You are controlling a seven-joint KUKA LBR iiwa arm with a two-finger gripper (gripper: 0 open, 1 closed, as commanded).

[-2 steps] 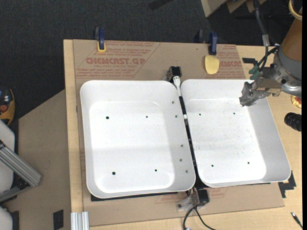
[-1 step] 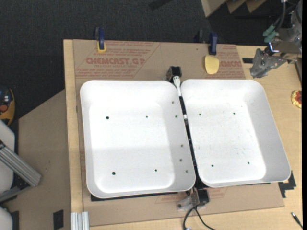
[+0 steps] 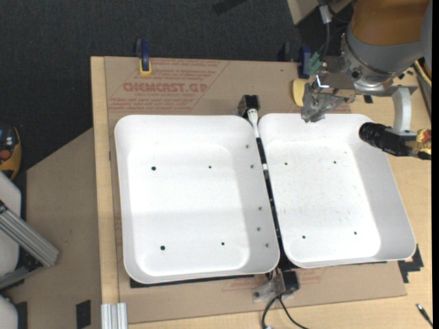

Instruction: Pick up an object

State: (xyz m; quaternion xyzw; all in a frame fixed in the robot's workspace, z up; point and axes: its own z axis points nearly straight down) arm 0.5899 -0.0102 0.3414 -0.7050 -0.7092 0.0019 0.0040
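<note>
My gripper hangs over the far rim of the right white bin, near that bin's far left corner. The grey wrist and the orange band rise above it towards the top right. Nothing shows under the gripper's tip except the bin's rim and white floor. The left white bin lies beside the right one, well to the left of the gripper. Both bin floors show only small dark dots.
A pale yellow piece sits on the brown board just left of the gripper, under a blue clamp. Another blue and yellow clamp grips the board's far left edge. A black strip runs between the bins.
</note>
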